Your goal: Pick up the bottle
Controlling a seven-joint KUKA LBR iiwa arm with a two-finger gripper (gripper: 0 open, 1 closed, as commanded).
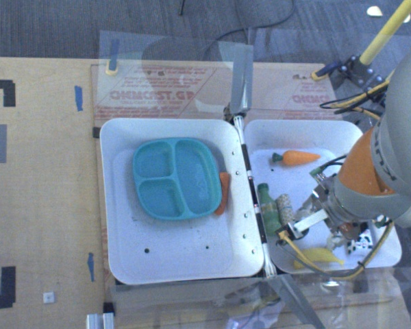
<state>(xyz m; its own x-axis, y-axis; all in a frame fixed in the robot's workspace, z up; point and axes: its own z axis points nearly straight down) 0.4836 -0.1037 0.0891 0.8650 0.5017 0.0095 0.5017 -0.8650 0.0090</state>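
The bottle [265,208] is dark green and lies lengthwise along the left wall of the right bin [342,132], its neck pointing to the far side. My gripper [340,236] hangs below the orange band of the arm, low over the near right part of that bin. It is right of the bottle, and a knobbly pale-green cob [284,210] lies between them. The wrist hides most of the gripper, and nothing can be seen held in it.
An orange carrot [298,157] lies at the far side of the right bin and a yellow banana [318,256] at its near edge. The left bin [123,238] holds a teal divided plate [177,178] with a small orange piece [224,192] at its right rim.
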